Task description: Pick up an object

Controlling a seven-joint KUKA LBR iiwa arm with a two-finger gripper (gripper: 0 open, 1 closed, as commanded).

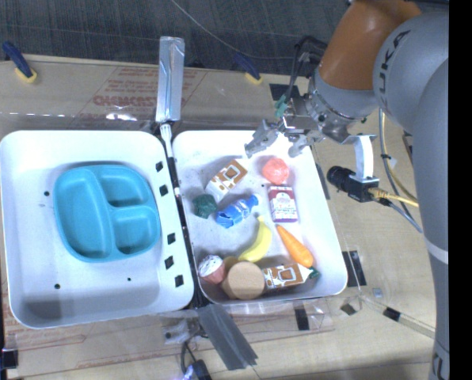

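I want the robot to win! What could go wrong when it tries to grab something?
The toys lie crowded: the banana touches the carrot, so the tool might bump one while grabbing the other. The tomato is round and could roll away. The tool hangs near the bin rim and might hit it.

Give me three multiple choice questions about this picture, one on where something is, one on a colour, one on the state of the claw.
1. Where does the banana lie?
A. In the right bin
B. In the left bin
C. On the bench outside the bins

2. What colour is the tray in the left bin?
A. Red
B. Blue
C. Yellow

3. What is the claw doing?
A. Gripping the carrot
B. Resting on the tray
C. Standing open with nothing between its fingers

Answers:
1. A, it sits among the other items there, beside the carrot.
2. B, it is light blue against the white bin.
3. C, its fingers are spread at the right bin's far edge, holding nothing.
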